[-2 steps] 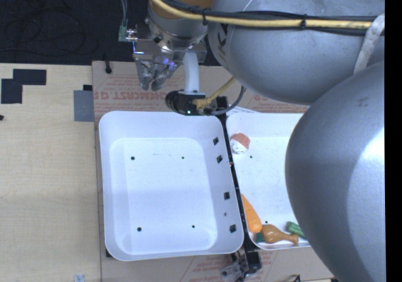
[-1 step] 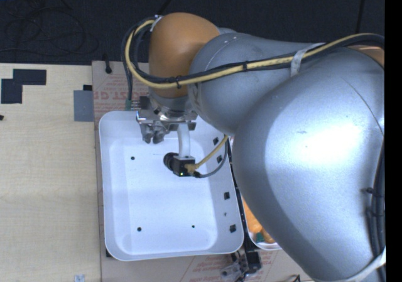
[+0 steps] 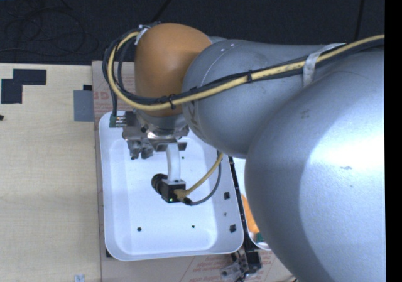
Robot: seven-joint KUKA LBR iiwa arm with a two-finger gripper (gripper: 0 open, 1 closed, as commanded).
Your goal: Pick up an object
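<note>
The grey arm reaches in from the right and covers most of the right bin. Its orange band sits over the back edge of the left bin. Below the band, the gripper hangs over the rear half of the left bin, above its bare white floor. Whether the jaws are open or closed cannot be told from this angle, and nothing is seen in their hold. An orange object lies in the right bin near its left wall, partly hidden under the arm. The pale worktop lies to the left.
</note>
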